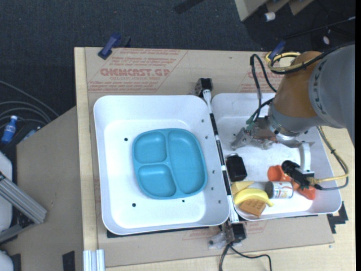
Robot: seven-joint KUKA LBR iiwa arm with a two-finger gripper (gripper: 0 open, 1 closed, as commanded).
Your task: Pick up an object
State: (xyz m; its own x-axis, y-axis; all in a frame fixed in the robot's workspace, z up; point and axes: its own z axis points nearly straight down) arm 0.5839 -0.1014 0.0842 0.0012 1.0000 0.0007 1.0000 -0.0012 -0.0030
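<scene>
While hovering low over the right bin, we're keeping the end effector above bare floor. Can't tell its state. We're probably lining up for the black block.

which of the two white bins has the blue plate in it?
The left bin. The blue divided plate lies in it; the right bin holds small items.

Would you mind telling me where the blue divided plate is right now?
The blue plate lies in the middle of the left bin, across the divider from the black block in the right bin.
</scene>
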